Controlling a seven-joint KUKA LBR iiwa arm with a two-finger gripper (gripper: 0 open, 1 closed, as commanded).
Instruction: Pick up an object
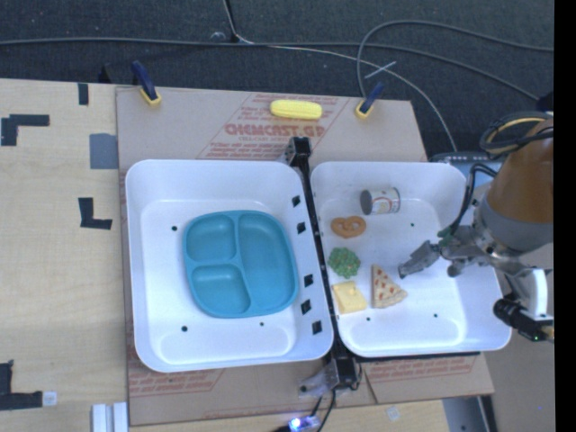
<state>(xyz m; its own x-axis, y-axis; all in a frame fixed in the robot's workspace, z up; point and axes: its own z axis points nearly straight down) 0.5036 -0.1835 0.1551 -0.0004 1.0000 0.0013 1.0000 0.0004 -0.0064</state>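
Reaching in over the right bin [450,331], your arm [522,196] has its fingers [419,261] low above the white floor, just right of the pizza slice [387,288]; you cannot tell whether they are spread or closed, and nothing shows between them. Left of that slice lie a cheese cube [348,297], broccoli [343,261], a pretzel [348,227] and a can [380,201]. A blue tray [240,264] sits in the left bin [162,196].

The scene is viewed by a single fixed camera set above the bench, angled down at a slant. Both shallow white plastic bins [157,241] are taken in whole, with the brown cardboard sheet [207,120] beneath and dark carpet [108,16] beyond.
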